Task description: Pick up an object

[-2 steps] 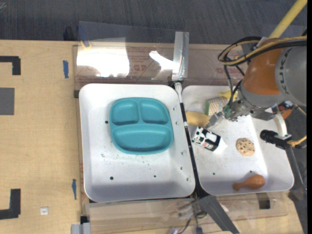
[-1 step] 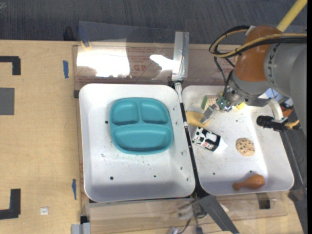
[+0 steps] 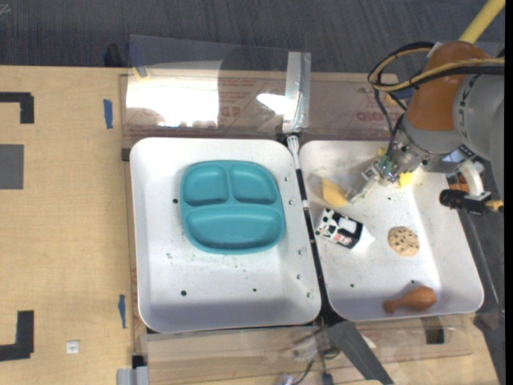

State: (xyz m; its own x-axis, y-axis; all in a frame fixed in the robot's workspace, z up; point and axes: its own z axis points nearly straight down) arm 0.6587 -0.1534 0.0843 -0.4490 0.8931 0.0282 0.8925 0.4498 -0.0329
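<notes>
A tan bench (image 3: 56, 239) carries two shallow white bins side by side. The left bin (image 3: 152, 287) holds a teal divided plate (image 3: 232, 205) at its centre, with bare floor all round it. In the right bin (image 3: 449, 287), a yellow wedge (image 3: 334, 192) lies near the dividing wall, a black-and-white packet (image 3: 341, 229) just below it, a cookie (image 3: 403, 241) further right and a brown pear-shaped piece (image 3: 410, 298) against the near rim. The gripper (image 3: 373, 175) hangs beside the wedge; its grip cannot be made out.

Arm (image 3: 465, 95) cut off at the right edge; jaws too small to read.
</notes>
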